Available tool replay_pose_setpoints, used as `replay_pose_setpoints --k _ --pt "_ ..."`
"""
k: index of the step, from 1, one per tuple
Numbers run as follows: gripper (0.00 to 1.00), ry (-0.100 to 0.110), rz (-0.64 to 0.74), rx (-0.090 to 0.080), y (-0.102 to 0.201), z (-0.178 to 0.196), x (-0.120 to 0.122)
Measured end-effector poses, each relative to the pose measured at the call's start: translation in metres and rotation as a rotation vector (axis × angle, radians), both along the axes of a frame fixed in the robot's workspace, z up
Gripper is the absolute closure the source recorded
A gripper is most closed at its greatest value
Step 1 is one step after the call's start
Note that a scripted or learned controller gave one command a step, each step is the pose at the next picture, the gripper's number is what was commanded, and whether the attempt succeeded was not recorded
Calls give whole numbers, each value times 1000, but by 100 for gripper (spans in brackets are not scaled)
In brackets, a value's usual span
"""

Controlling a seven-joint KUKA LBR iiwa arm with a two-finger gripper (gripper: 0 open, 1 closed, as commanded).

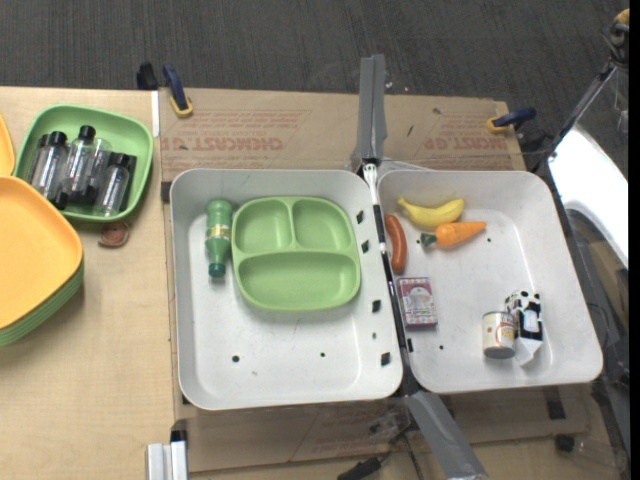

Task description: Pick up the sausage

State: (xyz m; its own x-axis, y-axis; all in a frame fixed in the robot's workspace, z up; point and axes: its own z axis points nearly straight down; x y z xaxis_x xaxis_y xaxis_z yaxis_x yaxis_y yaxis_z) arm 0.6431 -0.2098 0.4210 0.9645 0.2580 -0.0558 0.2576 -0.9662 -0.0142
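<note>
The sausage point(397, 243) is a reddish-orange link lying lengthwise against the left wall of the right bin point(560, 268), in its far-left part. It rests flat on the bin floor with nothing on top of it. A banana point(432, 210) lies just to its right at the far end, and a carrot point(459, 234) sits beside that, a short gap from the sausage.
Also in the right bin are a small pink box point(417, 302), a can point(497, 334) and a black-and-white toy point(526, 317). The left bin point(200, 348) holds a green divided plate point(296, 252) and a green bottle point(218, 236). A green tray of bottles point(85, 163) and orange plates point(30, 258) sit on the bench's left.
</note>
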Motion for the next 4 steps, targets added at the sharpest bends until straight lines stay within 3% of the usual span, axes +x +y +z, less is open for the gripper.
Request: replay_pose_setpoints --k 4 --pt "100 34 25 1 5 17 5"
